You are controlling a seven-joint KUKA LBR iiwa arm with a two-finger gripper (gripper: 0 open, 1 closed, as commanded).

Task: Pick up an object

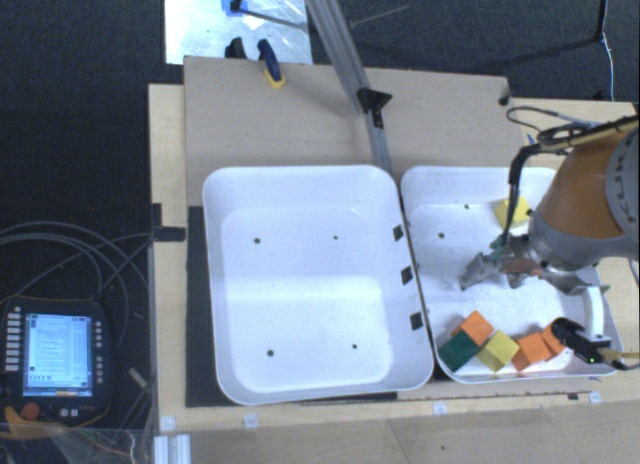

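Gripper (480, 270) low in right bin (432, 252), finger state unclear.
Orange (477, 327), green (459, 351), yellow (497, 350) blocks clustered just below it, apart.

You saw arm (590, 202): broad orange band, grey wrist section below it, black cable looped along its upper left side, dull metal gripper (487, 268).

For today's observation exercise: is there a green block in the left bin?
No. The green block lies in the right bin, by the orange block and yellow block.
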